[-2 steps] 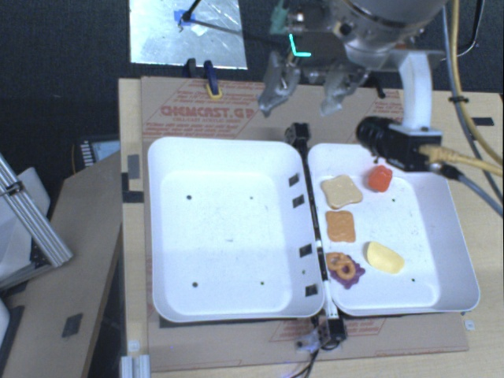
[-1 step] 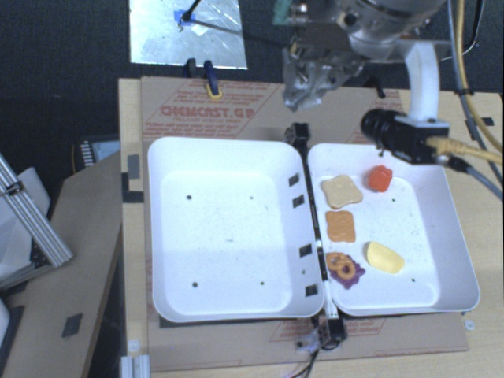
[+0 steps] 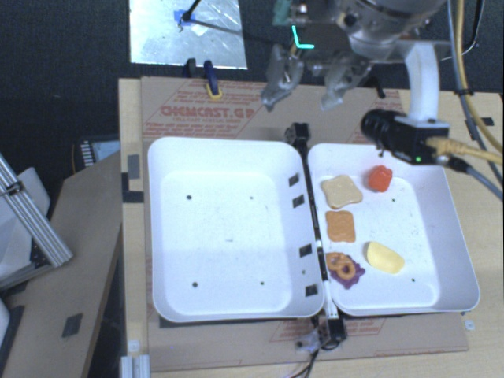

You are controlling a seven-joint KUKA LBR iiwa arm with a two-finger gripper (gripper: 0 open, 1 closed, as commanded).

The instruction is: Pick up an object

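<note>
From above, my end effector [image 3: 309, 85] hangs at the upper middle of the frame, fingers spread apart and pinching nothing, over the bench [image 3: 197, 109] behind the bins. In the right bin [image 3: 441, 250], at the right of the frame, lie a pale bread slice [image 3: 341, 190], a small red piece [image 3: 380, 178], an orange cracker [image 3: 340, 226], a yellow lump [image 3: 384, 257] and a brown pretzel on purple [image 3: 344, 268]. The left bin [image 3: 224, 227] sits beside it.
</note>
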